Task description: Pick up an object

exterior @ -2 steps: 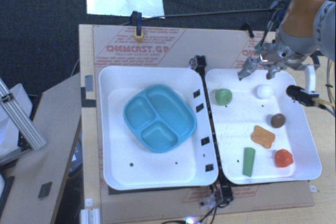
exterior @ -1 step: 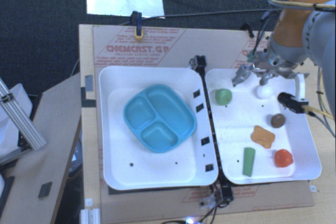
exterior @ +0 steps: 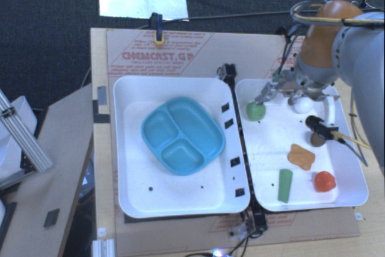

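In the right bin [exterior: 349, 186] my gripper [exterior: 265, 95] hangs low over the far left corner, reaching in from the right. A small round green object [exterior: 256, 110] lies just below and left of its tip, close to or touching it; I cannot see it held. A white ball [exterior: 301, 105] rests under the wrist to the right. Nearer the front lie an orange piece [exterior: 301, 156], a red round object [exterior: 325, 181], a green stick [exterior: 284, 185] and a small brown object [exterior: 317, 140].
The left bin [exterior: 129, 147] holds a blue divided plate [exterior: 182, 135]. A black-clipped divider [exterior: 236, 129] runs between the two bins. A blue and yellow clamp [exterior: 157, 30] grips the board's far edge.
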Controlling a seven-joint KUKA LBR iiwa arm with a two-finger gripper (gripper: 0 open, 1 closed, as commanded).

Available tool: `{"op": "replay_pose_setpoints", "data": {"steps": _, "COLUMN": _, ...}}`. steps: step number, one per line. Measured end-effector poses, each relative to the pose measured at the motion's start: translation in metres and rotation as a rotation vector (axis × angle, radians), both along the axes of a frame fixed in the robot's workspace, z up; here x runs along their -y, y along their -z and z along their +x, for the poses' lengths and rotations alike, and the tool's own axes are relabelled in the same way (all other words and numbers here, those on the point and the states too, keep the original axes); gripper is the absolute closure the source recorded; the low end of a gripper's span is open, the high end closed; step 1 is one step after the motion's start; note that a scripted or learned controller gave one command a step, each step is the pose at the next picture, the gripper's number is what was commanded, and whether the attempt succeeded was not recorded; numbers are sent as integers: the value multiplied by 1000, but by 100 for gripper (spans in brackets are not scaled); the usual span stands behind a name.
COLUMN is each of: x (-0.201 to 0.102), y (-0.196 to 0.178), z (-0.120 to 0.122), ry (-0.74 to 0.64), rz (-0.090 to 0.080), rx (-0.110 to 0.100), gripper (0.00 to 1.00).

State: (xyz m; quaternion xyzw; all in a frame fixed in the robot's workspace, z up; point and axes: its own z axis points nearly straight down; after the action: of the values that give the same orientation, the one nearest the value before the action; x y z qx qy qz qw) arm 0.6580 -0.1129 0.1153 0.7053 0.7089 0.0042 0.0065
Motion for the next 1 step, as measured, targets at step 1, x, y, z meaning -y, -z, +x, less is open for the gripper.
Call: {"op": "replay_pose_setpoints", "data": {"steps": 1, "x": -1, "y": -7, "z": -2, "ry": -1, "rz": 2, "rx": -8, "gripper": 100}}
